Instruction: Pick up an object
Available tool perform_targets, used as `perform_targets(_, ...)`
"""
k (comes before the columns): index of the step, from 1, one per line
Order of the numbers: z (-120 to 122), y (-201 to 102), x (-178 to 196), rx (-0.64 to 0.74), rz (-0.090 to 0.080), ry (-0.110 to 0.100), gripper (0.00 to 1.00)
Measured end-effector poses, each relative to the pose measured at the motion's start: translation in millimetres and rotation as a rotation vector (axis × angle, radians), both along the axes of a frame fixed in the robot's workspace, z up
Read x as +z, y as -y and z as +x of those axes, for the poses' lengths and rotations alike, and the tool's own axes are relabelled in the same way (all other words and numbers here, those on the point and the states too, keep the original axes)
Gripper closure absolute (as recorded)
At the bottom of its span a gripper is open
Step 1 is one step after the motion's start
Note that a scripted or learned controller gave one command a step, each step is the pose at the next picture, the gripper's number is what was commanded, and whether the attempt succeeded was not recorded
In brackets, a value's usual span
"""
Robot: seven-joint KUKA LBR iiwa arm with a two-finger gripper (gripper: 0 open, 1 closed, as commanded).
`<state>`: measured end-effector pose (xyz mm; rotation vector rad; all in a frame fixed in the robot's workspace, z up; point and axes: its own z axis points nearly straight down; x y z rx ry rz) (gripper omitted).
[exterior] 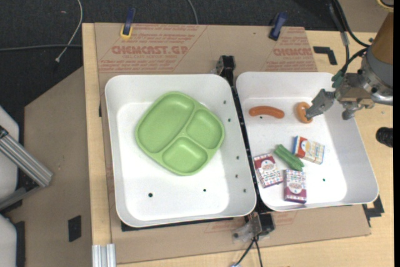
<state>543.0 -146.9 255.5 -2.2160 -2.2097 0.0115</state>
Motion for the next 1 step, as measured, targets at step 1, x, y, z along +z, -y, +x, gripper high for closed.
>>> perform_targets(1,2.3,-0.3,6.5,0.003,-0.002,0.013,0.00)
